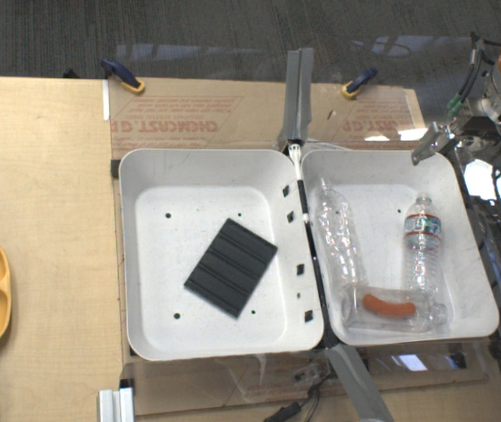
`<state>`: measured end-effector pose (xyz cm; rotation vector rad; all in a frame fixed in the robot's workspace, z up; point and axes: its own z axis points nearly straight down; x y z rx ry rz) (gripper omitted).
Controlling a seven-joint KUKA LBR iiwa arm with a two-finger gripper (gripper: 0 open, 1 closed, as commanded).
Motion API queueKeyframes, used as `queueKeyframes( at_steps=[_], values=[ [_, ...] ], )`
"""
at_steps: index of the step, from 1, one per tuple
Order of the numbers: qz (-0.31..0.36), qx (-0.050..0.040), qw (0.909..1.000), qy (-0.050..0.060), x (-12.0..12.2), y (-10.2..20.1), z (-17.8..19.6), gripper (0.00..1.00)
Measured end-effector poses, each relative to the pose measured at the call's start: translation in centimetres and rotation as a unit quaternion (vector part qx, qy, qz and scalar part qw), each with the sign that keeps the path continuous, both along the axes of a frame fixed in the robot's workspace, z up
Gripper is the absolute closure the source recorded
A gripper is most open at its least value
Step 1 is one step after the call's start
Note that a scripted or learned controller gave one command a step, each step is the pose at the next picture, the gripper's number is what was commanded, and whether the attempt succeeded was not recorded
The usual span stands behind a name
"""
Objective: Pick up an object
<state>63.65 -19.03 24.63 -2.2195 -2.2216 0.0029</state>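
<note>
Red print runs across the cardboard sheet (259, 117) lying behind the two bins; it stands upside down and mirrored from the camera, and seems to read "CHEMCAST GP" on both the left and right halves. The water bottle (422, 249) carries a wrap label, its words too small to read.

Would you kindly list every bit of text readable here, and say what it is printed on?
"CHEMCRZT GR..." roughly, in red, seen upside down and partly blurred, on the left cardboard sheet behind the bins.
Red print on the right cardboard sheet: too blurred to read.
Label on the water bottle: too small to read.
</note>
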Motion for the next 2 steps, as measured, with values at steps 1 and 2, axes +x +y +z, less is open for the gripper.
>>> queueKeyframes(
  at_steps=[1,2],
  values=[
    [0.016,0.0001,0.9999,-0.001,-2.69,-1.89,-14.42,0.00],
    [0.016,-0.0002,0.9999,-0.001,-2.68,-1.93,-13.50,1.00]
  ],
)
